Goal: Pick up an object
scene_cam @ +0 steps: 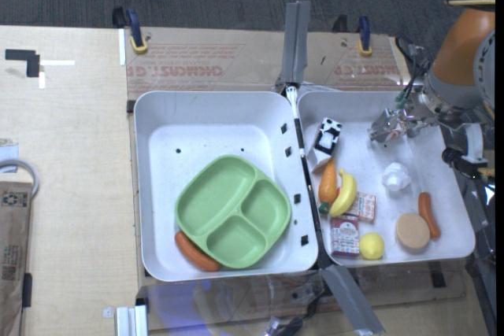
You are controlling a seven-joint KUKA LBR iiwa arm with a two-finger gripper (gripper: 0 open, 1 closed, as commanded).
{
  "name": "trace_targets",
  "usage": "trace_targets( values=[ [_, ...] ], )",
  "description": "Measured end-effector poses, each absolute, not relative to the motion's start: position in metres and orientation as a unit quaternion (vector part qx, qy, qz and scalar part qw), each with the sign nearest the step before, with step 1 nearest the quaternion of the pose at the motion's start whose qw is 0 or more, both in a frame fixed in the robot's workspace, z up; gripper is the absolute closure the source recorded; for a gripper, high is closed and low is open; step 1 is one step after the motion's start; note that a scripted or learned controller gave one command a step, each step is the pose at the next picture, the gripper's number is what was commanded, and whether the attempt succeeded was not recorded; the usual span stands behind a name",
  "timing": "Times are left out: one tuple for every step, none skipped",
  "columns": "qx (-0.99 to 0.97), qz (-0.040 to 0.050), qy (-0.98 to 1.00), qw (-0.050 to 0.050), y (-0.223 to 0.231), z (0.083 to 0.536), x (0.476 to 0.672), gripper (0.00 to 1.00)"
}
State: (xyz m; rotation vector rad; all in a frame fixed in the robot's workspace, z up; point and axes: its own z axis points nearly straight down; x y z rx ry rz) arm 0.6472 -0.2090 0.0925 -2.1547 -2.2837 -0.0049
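Camera view: hand (391, 127) low over right bin (465, 252), upper corner, nothing visibly pinched; spread or pressed together, cannot tell. Likely approach step. Nearest object, white lump (396, 178), just below. Next: descend squarely, close.

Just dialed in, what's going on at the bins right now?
The arm reaches in from the right, its pincer over the back part of the right bin; nothing is visibly held. That bin holds a banana, a carrot, a lemon, a sausage, a tan round piece, a small box, a black and white item and something white. The left bin holds a green divided plate with an orange sausage at its edge.
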Motion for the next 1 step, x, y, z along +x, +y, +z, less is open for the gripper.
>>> trace_targets(
  values=[
    [-0.686,-0.0006,-0.727,-0.002,-0.2115,0.1033,0.6475,1.0]
  ],
)
